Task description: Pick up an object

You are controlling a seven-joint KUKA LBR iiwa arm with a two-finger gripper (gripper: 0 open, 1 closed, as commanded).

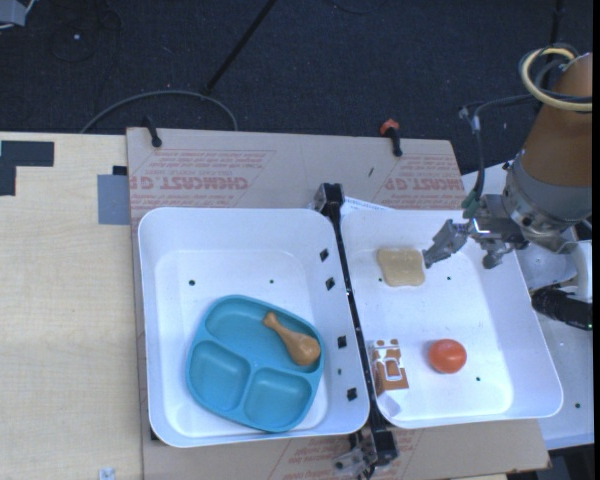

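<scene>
I have the gripper (467,241) hanging over the upper right of the right bin (540,368), fingers spread and holding nothing. One finger tip points toward the beige pad (401,266), which lies flat on the bin floor just beside it, near the divider (342,298). This is the closest candidate. The tomato (447,355) sits lower in the same bin, well apart from the pad, with a small printed card (388,365) to its left. For the approach, I would centre the fingers over the pad, line them across its shorter side, and descend straight until the tips reach the floor before closing; the pad is low and looks soft, so a shallow close would likely slip off. The left bin (160,268) holds a blue tray (220,373) with a drumstick (292,340) resting across its upper compartment. The cardboard (230,173) under the bins carries red print, upside down from this camera, too blurred to read with confidence. The card's marks are illegible.
</scene>
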